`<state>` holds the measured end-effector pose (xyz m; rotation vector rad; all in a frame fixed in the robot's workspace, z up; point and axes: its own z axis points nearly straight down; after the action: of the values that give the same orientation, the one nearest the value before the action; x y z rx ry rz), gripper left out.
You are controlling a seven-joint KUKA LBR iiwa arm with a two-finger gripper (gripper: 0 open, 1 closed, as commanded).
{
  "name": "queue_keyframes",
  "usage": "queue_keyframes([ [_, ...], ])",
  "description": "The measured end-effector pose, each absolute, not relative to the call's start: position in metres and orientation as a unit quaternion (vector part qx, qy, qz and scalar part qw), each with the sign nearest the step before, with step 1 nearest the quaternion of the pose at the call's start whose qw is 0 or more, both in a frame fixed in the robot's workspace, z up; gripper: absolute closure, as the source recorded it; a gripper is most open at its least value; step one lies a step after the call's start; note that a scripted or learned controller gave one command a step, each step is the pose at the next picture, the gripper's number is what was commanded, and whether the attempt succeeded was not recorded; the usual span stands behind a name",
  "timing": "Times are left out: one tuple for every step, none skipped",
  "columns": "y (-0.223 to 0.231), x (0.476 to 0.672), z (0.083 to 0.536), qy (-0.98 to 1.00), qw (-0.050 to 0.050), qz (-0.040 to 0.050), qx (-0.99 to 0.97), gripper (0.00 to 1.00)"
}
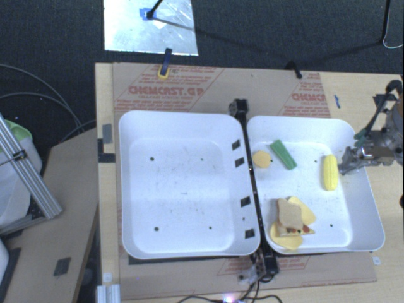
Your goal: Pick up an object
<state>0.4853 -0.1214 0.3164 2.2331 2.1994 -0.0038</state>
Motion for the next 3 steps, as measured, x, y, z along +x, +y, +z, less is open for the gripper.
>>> queue_keyframes([
  [-0.132, 0.534, 0.273, 0.707, 0.001, 0.0003, 0.707, 1.00],
  [-0.069, 0.514, 0.347, 0.711, 0.003, 0.0034, 0.704, 1.00],
  [-0.014, 0.487, 0.429, 0.711, 0.004, 0.0050, 0.703, 1.00],
])
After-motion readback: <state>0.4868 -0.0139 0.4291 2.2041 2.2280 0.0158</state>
